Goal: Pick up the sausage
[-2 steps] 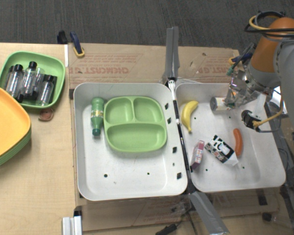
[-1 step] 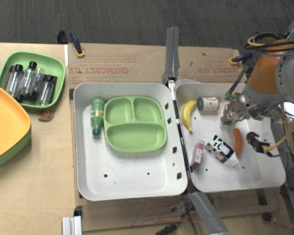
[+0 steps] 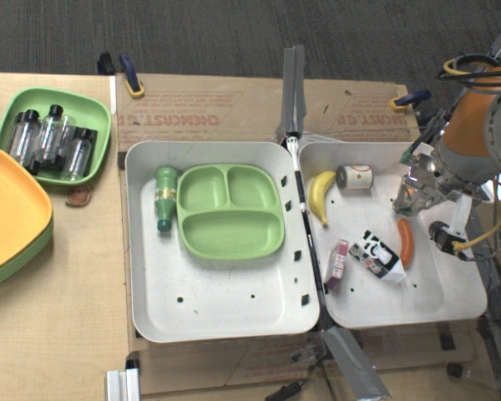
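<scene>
The sausage (image 3: 406, 243) is an orange-red stick lying nearly lengthwise in the right bin (image 3: 434, 303), close to its right side. My gripper (image 3: 408, 200) hangs just beyond the sausage's far end, over the right bin's back right part. The sausage lies on the bin floor, and a black-and-white packet (image 3: 376, 256) touches its left side.
The right bin also holds a banana (image 3: 320, 195), a small white can (image 3: 356, 177) and a pink wrapper (image 3: 337, 263). In the left bin (image 3: 225, 307) lie a green divided plate (image 3: 230, 210) and a green bottle (image 3: 165, 196). Orange plates (image 3: 12, 224) and a green tray of vials (image 3: 54, 135) sit on the bench at left.
</scene>
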Controlling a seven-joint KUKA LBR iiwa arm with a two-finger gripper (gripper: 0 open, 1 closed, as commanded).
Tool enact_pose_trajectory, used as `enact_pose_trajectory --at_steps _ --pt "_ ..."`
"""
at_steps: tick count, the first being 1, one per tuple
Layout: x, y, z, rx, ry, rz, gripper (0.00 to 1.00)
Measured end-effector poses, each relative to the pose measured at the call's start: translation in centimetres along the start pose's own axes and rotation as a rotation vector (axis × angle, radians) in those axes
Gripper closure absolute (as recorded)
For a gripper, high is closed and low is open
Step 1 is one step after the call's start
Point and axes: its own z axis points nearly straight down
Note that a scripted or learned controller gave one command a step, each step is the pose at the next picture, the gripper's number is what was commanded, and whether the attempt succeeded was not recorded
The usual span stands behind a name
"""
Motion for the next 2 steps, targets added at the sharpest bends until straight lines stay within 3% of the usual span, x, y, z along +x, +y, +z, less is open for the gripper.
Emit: enact_pose_trajectory --at_steps 1,2 --pt "-0.7 -3.7 -0.2 -0.018 -0.007 -0.241 1.0" --pt "-1.9 -6.3 -0.2 -0.017 -0.008 -0.423 1.0"
